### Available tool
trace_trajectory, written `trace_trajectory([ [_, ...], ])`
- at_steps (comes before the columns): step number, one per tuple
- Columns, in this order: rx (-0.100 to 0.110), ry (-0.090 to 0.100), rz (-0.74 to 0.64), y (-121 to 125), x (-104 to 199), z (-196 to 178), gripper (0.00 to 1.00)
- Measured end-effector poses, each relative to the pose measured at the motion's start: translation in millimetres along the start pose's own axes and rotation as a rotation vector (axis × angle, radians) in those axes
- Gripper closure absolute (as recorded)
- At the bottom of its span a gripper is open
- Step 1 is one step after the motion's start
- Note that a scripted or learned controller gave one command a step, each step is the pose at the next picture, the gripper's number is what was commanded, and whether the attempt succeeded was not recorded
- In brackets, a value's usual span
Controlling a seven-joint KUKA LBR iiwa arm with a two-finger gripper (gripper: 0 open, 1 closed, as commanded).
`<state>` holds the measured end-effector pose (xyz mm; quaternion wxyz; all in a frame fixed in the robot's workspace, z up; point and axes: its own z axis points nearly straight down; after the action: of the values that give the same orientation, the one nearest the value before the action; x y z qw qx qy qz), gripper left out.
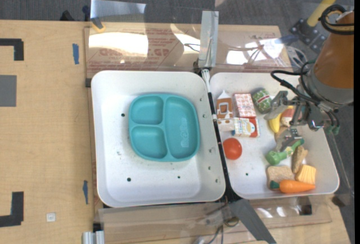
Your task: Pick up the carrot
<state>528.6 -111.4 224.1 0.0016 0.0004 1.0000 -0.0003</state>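
Note:
The carrot (296, 186) is orange with a green stub at its left end. It lies flat along the front edge of the right bin (247, 181), near the bin's right corner. The gripper (292, 127) hangs over the right half of that bin, behind the carrot and well apart from it. The gripper is above a cluster of toy food beside a yellow banana (274, 123). The arm's orange band (336, 60) rises at the far right.
Around the carrot lie a cheese wedge (307, 173), a bread slice (279, 172) and a green vegetable (278, 155). A red tomato (232, 148), small cartons (243, 107) and broccoli (262, 99) sit further left and back. A teal divided plate (164, 126) rests in the left bin (112, 170).

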Motion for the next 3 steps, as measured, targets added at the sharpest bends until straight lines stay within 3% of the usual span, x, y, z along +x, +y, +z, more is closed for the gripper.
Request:
trace_trajectory([
  [1, 0.005, -0.015, -0.43, -34.3, -87.7, 118.4, 0.0],
  [2, -0.003, 0.001, -0.676, -14.9, -18.4, 120.6, 0.0],
  [3, 0.011, -0.013, -0.732, -79.8, 28.8, 133.9, 0.0],
])
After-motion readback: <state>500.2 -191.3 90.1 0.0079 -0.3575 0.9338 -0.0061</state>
